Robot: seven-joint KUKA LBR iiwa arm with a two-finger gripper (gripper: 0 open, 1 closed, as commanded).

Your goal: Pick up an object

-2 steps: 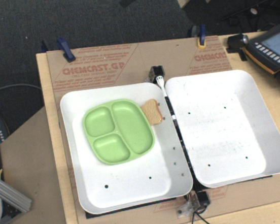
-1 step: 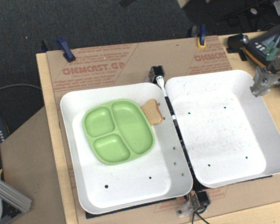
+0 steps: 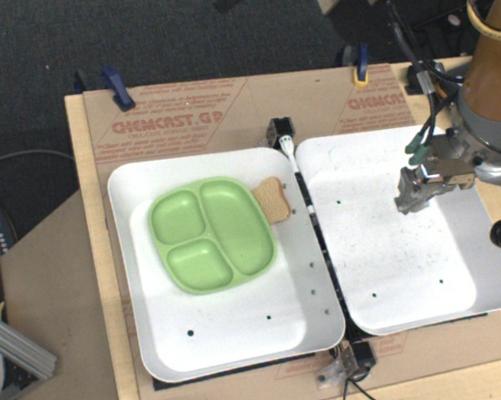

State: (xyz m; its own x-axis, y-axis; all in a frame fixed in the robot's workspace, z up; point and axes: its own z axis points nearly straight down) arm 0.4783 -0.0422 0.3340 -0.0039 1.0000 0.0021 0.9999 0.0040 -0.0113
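Pincer over right bin, upper right part, nothing between its tips; opening state cannot be told. 2 candidates in left bin: green divided plate and tan block touching plate's right rim, block nearer. Both well left of pincer, across the bins' shared edge.

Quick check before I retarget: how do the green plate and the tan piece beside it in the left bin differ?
The green divided plate is large, rounded and split into three compartments; the tan piece is small, flat-looking and blocky. The plate sits toward the bin's middle; the tan piece sits at the plate's upper right edge, touching or overlapping it. Both lie in the left bin, away from the gripper.
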